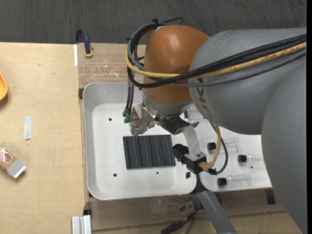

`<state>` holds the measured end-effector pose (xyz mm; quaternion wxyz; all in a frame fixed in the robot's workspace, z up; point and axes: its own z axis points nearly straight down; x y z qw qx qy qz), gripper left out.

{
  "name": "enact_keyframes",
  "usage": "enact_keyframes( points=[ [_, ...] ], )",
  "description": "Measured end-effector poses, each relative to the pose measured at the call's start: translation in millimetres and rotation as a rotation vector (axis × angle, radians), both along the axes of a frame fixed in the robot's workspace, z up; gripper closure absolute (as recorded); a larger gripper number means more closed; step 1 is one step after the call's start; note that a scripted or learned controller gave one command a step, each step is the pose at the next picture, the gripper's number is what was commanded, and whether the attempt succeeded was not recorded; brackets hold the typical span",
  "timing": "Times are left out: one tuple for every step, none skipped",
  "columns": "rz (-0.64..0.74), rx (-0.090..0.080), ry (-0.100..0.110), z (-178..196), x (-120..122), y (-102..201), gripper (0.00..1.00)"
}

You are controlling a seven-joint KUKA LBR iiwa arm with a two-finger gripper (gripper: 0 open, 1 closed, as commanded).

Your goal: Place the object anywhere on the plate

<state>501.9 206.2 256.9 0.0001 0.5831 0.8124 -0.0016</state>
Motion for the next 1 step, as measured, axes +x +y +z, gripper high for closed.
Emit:
enact_keyframes(
  points=[
    [0.030,-0.001,0.000,36.2,-24.0,13.1,1.00]
  ],
)
